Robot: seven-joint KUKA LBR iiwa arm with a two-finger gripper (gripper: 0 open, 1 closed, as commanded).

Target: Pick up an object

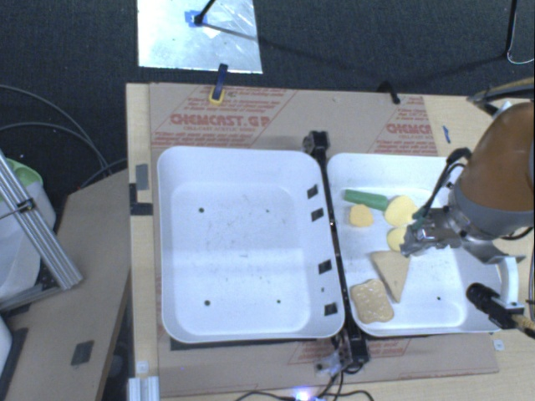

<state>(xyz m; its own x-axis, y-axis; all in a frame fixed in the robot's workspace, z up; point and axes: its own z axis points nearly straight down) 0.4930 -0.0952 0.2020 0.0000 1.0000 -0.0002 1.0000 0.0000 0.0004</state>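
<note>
Here, right bin (435, 307) with yellow pieces (399, 210), claw (415, 242) state unclear.

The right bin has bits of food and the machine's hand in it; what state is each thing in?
Green piece: lying flat near the bin's far wall.
Small yellow piece: lying loose, untouched.
Larger yellow piece: lying beside the hand.
Tan wedge: flat, below the hand.
Cracker-like piece: flat, near the front wall.
Hand: low in the right bin; grip unclear.
</note>
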